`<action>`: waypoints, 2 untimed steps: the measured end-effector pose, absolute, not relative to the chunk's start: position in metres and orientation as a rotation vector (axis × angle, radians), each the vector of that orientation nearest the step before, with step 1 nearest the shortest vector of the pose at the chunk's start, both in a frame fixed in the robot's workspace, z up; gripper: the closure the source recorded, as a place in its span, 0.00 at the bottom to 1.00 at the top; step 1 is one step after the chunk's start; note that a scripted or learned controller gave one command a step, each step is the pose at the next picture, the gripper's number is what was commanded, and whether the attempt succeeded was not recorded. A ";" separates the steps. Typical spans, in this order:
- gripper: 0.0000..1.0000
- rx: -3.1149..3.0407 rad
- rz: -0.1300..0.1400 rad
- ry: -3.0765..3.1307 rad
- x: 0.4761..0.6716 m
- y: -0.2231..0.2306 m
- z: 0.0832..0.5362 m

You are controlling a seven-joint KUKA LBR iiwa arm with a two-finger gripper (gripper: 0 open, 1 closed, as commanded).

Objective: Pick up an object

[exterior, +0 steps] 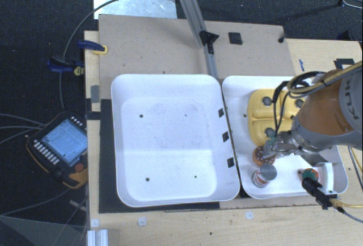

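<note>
The gripper (271, 147) hangs low in the right bin (238, 126), its state impossible to tell from here. A small round brown object (261, 155) sits just at its 8 o'clock, a grey cylinder (264, 174) at 6, a yellow container (265, 114) at 12. The left bin (164, 137) lies at 9, on a cardboard-topped bench (159, 46). A teach pendant (59, 145) rests on dark carpet (39, 12) further out.

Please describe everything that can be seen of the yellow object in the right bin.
The yellow object lies in the right bin, in its upper middle part. It looks like smooth, glossy plastic, with rounded corners and a groove across it that splits it into two sections. Black cables and the arm cover its right side, so its full shape cannot be told. Just below it lie a small brownish item and a grey round one.
</note>
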State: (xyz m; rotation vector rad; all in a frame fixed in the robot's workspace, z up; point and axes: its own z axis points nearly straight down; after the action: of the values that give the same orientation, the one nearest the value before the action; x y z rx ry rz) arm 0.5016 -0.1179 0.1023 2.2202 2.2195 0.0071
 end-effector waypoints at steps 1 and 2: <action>1.00 2.214 0.004 2.223 0.501 -0.117 0.145; 1.00 2.211 0.007 2.223 0.502 -0.114 0.209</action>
State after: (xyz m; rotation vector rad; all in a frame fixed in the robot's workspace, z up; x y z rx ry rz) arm 0.5023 -0.1145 0.2095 2.2109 2.2225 0.0074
